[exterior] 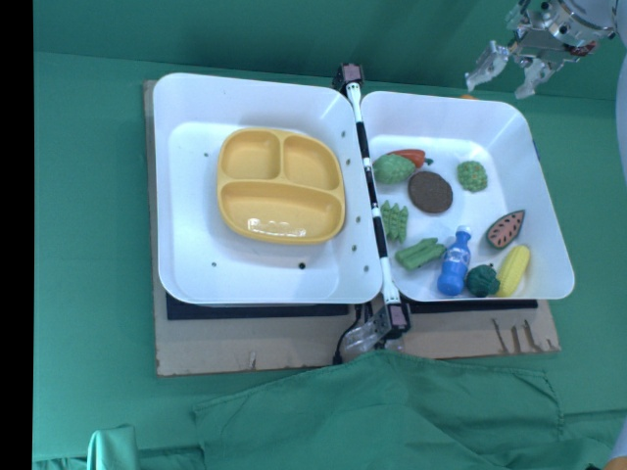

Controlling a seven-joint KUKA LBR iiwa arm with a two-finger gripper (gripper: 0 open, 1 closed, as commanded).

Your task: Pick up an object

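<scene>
Hanging high past the far right corner, my claw [512,70] has its two fingers spread open and nothing between them. It sits up above the back edge of the right bin [549,233], well away from the toys.

I think the blue bottle [454,262] is my best pick. It lies near the front of that bin, just beside a dark green ball [482,280] and a yellow corn [513,269]. It looks like light, hard plastic, smooth and maybe a bit slippery, so I would pinch it across its round middle.

More toys lie there: a brown disc [430,192], a melon slice [506,229], and green veggies [395,220].

The left bin [196,262] holds a yellow tray [282,185]. Both bins rest on cardboard [245,355] over green cloth [88,213]. My claw has lots of room to come down.
</scene>
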